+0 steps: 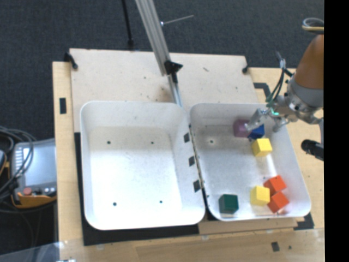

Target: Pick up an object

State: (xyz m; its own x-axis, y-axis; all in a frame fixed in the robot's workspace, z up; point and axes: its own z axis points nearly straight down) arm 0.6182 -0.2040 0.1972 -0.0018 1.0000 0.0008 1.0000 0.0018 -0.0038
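Note:
My gripper (pixel 258 123) hangs over the far part of the right bin (pixel 292 152), reaching in from the right. Directly under its tip sits a blue block (pixel 257 131), partly covered by the gripper. A purple block (pixel 240 127) lies just left of it, touching or nearly touching. A yellow cube (pixel 262 147) rests a little nearer than the blue block. Whether the blue block is gripped cannot be made out.
Near the right bin's front edge lie a green cube (pixel 229 203), a second yellow cube (pixel 259 195) and two orange blocks (pixel 276 184) (pixel 279 201). The left bin (pixel 87 146) stands beside it. A slanted metal rail (pixel 155 34) rises behind the bins.

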